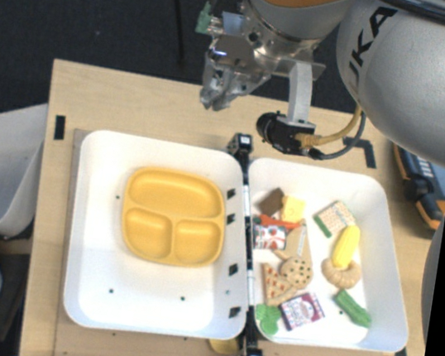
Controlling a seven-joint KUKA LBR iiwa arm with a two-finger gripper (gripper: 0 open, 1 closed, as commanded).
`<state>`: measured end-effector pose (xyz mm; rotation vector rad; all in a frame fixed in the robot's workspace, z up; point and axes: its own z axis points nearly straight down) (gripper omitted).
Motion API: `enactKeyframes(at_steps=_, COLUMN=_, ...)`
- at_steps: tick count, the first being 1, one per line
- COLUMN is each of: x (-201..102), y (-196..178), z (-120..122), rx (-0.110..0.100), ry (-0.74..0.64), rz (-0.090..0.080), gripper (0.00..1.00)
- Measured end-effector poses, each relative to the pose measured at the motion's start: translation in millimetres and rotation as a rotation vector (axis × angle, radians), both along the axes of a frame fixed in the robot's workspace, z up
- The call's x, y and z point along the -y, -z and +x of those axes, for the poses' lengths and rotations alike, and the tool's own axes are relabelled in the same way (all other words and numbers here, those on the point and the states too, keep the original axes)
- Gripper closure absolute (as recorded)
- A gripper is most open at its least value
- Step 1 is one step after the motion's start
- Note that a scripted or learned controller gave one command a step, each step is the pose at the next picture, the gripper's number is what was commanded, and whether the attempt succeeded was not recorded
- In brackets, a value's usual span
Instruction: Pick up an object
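Two white bins sit side by side on a light wood tabletop (pixel 133 104), dark floor behind, pale grey tubs at far left. Left bin (pixel 89 278) holds a yellow divided plate (pixel 173 216), 3 compartments, lying flat near the bin's middle. Right bin (pixel 380 240) holds a cluster of small toy foods: yellow banana (pixel 346 245) upright-ish, touching a tan ring-shaped pastry (pixel 344 274) below it; green piece (pixel 352 307) near the front right; purple packet (pixel 301 310); spotted cookie (pixel 297 270); red/white carton (pixel 270 237). Gripper (pixel 216 96) hangs above the tabletop behind the left bin, well apart from all items, nothing in it; can't tell if fingers are open or closed. Black cable coils nr the bins' back edge.
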<state>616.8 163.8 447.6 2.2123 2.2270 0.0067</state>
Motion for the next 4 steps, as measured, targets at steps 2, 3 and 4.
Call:
enactKeyframes(at_steps=2, x=26, y=-1, z=29, rx=-0.004, ry=0.009, rz=-0.003, gripper=1.00)
enactKeyframes(at_steps=3, x=71, y=-15, z=-7, rx=-0.005, ry=0.009, rz=-0.002, gripper=1.00)
enactKeyframes(at_steps=4, x=136, y=-13, z=-43, rx=-0.005, ry=0.012, rz=-0.004, gripper=1.00)
